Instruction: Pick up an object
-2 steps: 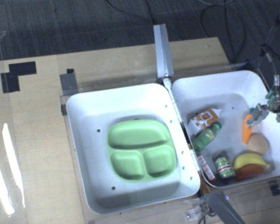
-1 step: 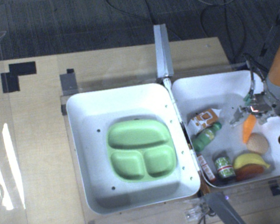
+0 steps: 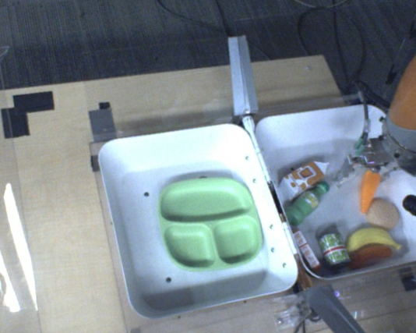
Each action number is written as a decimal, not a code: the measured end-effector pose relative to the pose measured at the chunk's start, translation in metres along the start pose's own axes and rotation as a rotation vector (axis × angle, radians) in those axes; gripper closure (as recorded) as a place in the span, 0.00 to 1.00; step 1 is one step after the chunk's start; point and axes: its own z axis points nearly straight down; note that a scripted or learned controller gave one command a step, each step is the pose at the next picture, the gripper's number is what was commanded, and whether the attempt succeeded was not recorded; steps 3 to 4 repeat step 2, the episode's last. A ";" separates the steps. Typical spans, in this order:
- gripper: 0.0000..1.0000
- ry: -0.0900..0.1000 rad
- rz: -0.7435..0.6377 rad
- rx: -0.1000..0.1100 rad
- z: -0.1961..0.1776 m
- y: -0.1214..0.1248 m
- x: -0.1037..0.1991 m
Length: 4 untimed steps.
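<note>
Jaws too blurry to tell if wide or narrow. Gripper (image 3: pixel 365 153) down inside the right bin (image 3: pixel 303 118), close to its right wall, with bare white floor behind and left of the jaws. Orange carrot (image 3: pixel 369 190) just in front of the jaws, touching or not, hard to say. Brown round thing (image 3: pixel 383 213), banana (image 3: pixel 371 237) and can (image 3: pixel 332 248) farther in front. Snack packet (image 3: pixel 307 175) and green bottle (image 3: pixel 307 204) off to the left. Far left, past the middle wall, the left bin (image 3: pixel 121 216) with a green tray (image 3: pixel 209 221).
</note>
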 end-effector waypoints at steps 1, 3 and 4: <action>1.00 0.001 -0.004 -0.004 -0.009 0.003 0.002; 1.00 -0.001 0.029 0.003 -0.111 0.031 0.045; 1.00 -0.001 0.029 0.003 -0.111 0.031 0.045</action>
